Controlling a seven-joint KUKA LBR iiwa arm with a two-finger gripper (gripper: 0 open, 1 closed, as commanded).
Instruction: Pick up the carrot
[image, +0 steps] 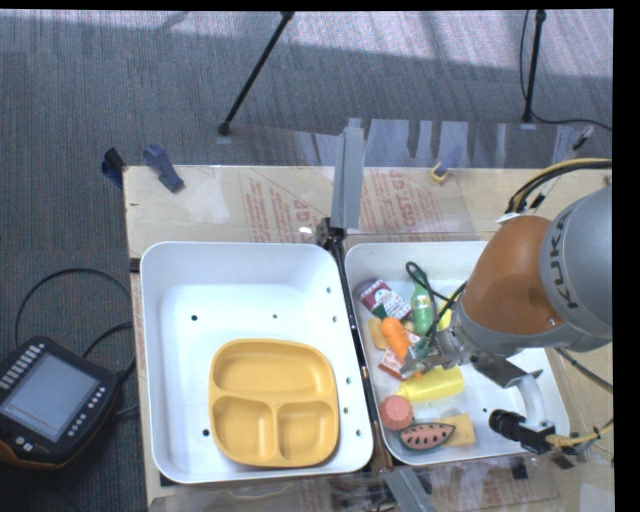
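While the big grey-and-orange arm (530, 290) leans in over the right bin (480, 252), we are in the approach step, nothing lifted yet by my reading. Left bin (180, 300) carries the yellow divided tray (272, 402), well apart from the action. Down at the wrist, the gripper (432, 345) sits just beside the carrot, and how its jaws stand I cannot tell, the wrist body hides them. The yellow block (432, 385) lies just below, the watermelon slice (428, 436) nearer the front wall. The carrot (395, 338) lies slanted in the right bin's left half, crowded between a green bottle (423, 310) and a dark red packet (379, 297). Next move, I'd say: centre over the orange body and drop in cleanly without snagging those neighbours.
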